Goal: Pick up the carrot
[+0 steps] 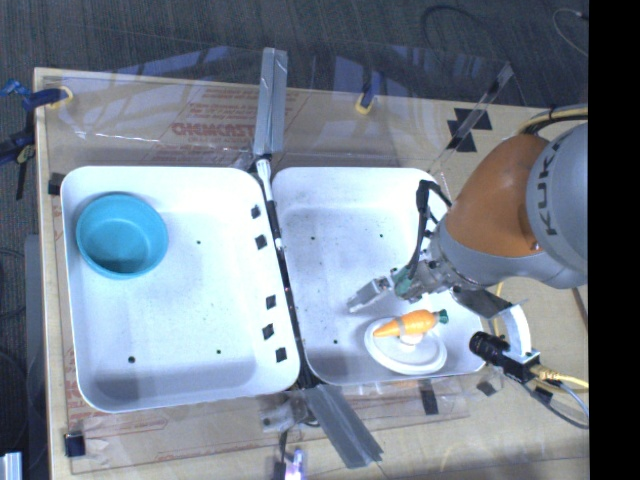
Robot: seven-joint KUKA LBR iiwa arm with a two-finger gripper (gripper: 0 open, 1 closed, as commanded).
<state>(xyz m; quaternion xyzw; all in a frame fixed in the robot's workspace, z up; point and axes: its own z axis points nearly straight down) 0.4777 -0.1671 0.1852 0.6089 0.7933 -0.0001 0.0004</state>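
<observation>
The orange carrot (418,321) with a green top lies across a small white dish (407,355) at the front of the right bin (340,208). My gripper (388,291) hangs just above and to the left of the carrot, close to its tip, at the end of the grey and orange arm that comes in from the right. From this angle the wrist covers part of the gripper. The carrot rests on the dish and nothing is lifting it.
A blue bowl (122,233) sits at the back left of the left bin (180,368). A ridge with black clips (272,298) divides the two bins. The arm's body overhangs the right bin's right rim.
</observation>
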